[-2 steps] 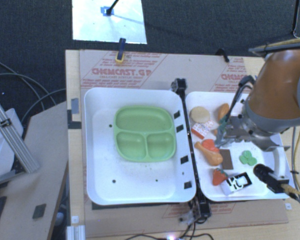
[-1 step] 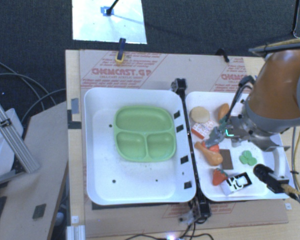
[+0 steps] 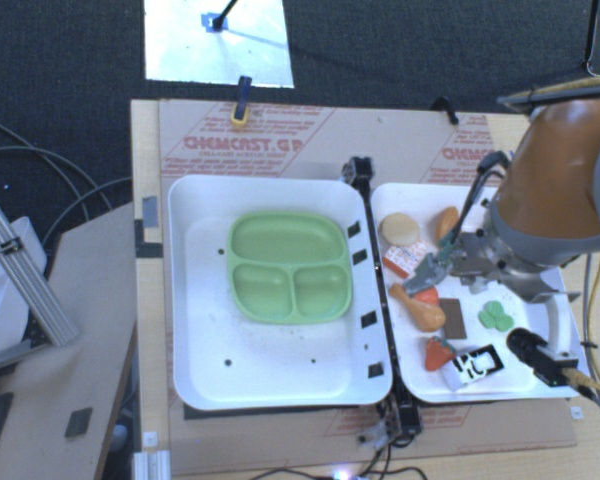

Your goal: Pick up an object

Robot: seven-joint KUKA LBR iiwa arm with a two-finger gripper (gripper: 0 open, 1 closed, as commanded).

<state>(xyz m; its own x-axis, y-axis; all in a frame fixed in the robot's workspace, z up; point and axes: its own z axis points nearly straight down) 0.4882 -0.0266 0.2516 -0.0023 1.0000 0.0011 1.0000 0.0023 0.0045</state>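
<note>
Left shallow white plastic bin (image 3: 195, 368) held a pale green three-compartment plastic tray (image 3: 288, 268), flat and roughly centred. Both bins sat on a printed cardboard sheet (image 3: 280, 138) over the counter (image 3: 145, 148). Yellow-and-blue clamp (image 3: 241, 101) at the sheet's far edge. Square white panel (image 3: 180, 28) lay beyond on dark carpet (image 3: 60, 48).

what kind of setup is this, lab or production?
Most likely a robotics lab test bench. A robot arm reaches over two white bins holding a green divided tray and toy food, on a taped-down board with loose cables nearby.
</note>
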